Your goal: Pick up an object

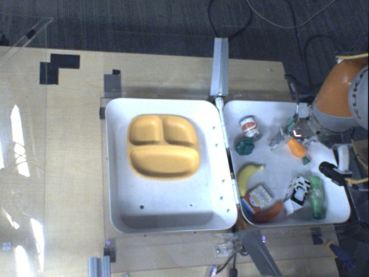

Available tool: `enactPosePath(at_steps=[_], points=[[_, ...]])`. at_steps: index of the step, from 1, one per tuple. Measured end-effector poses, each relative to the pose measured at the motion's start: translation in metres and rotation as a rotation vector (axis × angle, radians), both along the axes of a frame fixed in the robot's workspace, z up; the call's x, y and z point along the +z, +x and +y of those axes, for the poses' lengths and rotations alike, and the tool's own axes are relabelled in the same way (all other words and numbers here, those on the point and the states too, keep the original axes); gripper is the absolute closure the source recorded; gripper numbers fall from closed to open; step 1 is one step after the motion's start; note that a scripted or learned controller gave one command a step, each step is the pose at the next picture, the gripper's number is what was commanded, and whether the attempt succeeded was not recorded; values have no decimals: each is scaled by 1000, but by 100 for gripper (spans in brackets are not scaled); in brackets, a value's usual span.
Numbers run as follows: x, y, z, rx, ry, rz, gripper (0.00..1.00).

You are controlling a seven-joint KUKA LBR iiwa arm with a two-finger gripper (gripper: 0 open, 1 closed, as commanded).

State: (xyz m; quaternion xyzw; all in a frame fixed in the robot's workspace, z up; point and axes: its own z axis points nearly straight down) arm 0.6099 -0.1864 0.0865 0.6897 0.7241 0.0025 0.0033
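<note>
- The arm (346,94), grey with an orange band, reaches in from the right over the far right corner of the right bin (271,172).
- The pincer (295,133) hangs low in the upper right part of that bin; its metal parts blur together, so I cannot tell how it stands or whether anything is caught in it.
- An orange carrot (296,148) lies just below the pincer, very near it; whether they touch cannot be told.
- A small can (249,126) with a red and white label stands near the bin's far left side, with a dark green lump (245,148) just in front of it.
- A banana (248,175) lies lower on the left side, curving toward the near edge.
- Near the front wall sit a small printed box (260,195) and a red piece (267,212), touching or nearly so.
- A black and white toy (299,190) lies beside a green bottle (316,197) at the near right corner.
- The left bin (161,206) holds a yellow divided tray (164,145), set toward its far half.
- Both bins rest side by side on the pale wooden counter (52,172).
</note>
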Motion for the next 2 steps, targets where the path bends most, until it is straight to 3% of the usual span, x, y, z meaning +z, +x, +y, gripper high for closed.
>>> enactPosePath(at_steps=[1, 2], points=[[8, 2, 2, 3, 2, -3, 100], [113, -15, -19, 134, -1, 5, 100]])
